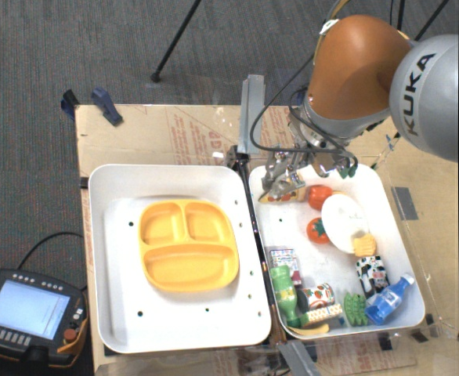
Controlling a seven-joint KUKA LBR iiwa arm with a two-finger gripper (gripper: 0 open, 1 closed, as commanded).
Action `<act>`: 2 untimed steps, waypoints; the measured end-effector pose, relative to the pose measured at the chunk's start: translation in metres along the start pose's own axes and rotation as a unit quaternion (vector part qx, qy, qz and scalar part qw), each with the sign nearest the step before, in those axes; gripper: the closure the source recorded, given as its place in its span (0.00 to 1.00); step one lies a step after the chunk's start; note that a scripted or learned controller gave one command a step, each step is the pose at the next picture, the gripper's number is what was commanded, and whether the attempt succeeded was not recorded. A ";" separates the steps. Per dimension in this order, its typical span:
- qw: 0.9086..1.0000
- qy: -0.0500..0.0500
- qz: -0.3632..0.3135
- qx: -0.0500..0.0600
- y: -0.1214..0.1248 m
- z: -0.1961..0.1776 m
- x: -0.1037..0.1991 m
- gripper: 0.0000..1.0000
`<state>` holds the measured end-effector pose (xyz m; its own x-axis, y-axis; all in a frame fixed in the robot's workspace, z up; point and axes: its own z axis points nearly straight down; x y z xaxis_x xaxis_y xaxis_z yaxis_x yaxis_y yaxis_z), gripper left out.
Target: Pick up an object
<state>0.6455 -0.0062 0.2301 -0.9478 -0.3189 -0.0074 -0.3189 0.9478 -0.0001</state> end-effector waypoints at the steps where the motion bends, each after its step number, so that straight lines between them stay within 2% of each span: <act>1: 0.999 0.001 -0.038 -0.001 0.043 -0.018 -0.014 1.00; 2: 0.999 0.003 -0.051 -0.002 0.077 -0.004 -0.021 1.00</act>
